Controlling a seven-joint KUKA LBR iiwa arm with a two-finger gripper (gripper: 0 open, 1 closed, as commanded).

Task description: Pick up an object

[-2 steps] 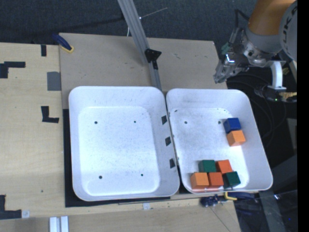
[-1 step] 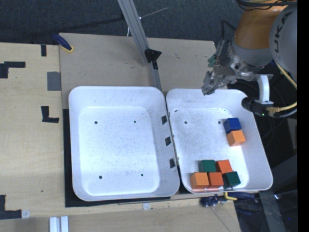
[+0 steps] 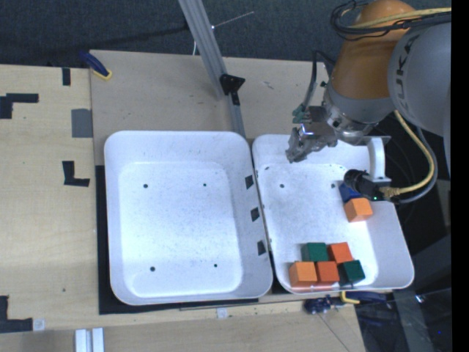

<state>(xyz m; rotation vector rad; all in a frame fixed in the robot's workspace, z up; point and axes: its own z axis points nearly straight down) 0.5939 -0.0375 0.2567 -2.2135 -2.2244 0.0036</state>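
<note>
Orange and green blocks [image 3: 326,262] clustered at right bin's [image 3: 293,196] near edge, pincer [image 3: 299,147] above its far edge, grip state unclear.

Arm in from the right, wrist bent down and leftward.

My gripper [image 3: 299,151] hangs low at the end of the wrist, pointing down and to the left. Orange band [image 3: 370,31] sits high behind it, grey link [image 3: 432,64] running off to the right. Black cables [image 3: 425,167] loop down my right side. Nothing visible between my fingers; their spread is too small and dark to read.
</note>
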